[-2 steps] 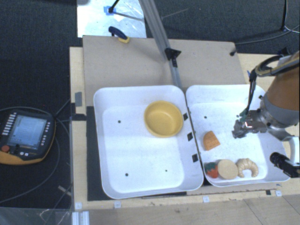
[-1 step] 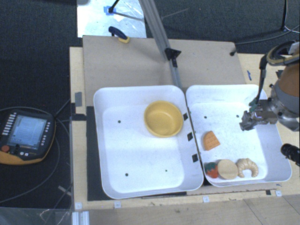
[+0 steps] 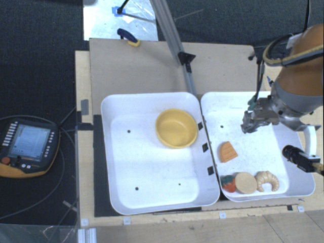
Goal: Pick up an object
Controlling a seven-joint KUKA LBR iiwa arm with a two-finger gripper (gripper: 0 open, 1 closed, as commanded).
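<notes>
My gripper (image 3: 249,125) hangs over the right bin (image 3: 233,103), up and to the right of an orange wedge (image 3: 227,152). Nothing shows between its fingers. Along the bin's near edge lie a red and green piece (image 3: 228,184), a tan round disc (image 3: 245,183) and a croissant (image 3: 268,180). A yellow bowl (image 3: 176,128) sits upright in the left bin (image 3: 121,151), at its far right.
A tripod leg (image 3: 169,29) with a black clamp (image 3: 186,59) slants down to the gap between the bins. A teach pendant (image 3: 26,146) lies on the floor at the left. A black part of the arm (image 3: 298,158) overhangs the right bin's right side.
</notes>
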